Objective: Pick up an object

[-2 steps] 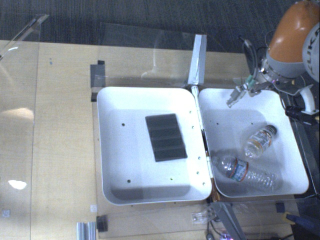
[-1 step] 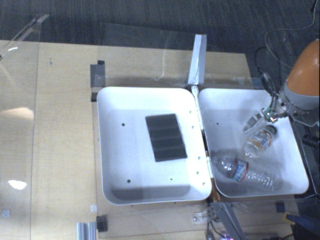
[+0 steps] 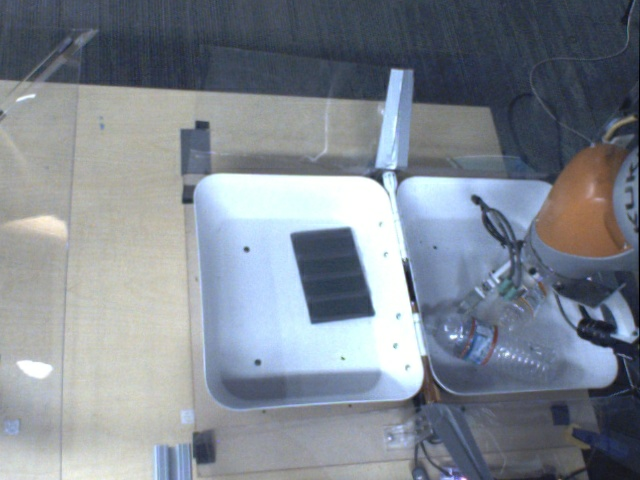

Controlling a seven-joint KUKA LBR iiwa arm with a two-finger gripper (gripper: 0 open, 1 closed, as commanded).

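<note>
The clear plastic bottle (image 3: 490,340) lies on its side near the front of the right bin (image 3: 440,228), its body see-through and ribbed, with a small blue and red label near the middle. The gripper (image 3: 508,290) is low over it, just above the upper end of the bottle, but the view does not let me tell how the gripper is set or whether it has the bottle.

In my judgement the step in hand is the grasp itself. To do it well, the gripper should close across the narrow width of the bottle, not along its length, and close gently, because thin plastic bends and a round, smooth body can roll or slip out. Lifting straight up and slowly would help.

The right bin is white, shallow and smooth with rounded corners. The left bin (image 3: 230,268) has the same shape and holds 1 flat dark rectangular pad (image 3: 332,274) with 3 ribbed sections. Both bins rest on a pale wooden bench (image 3: 110,268). The arm (image 3: 585,213) is rounded, with a glossy orange band
</note>
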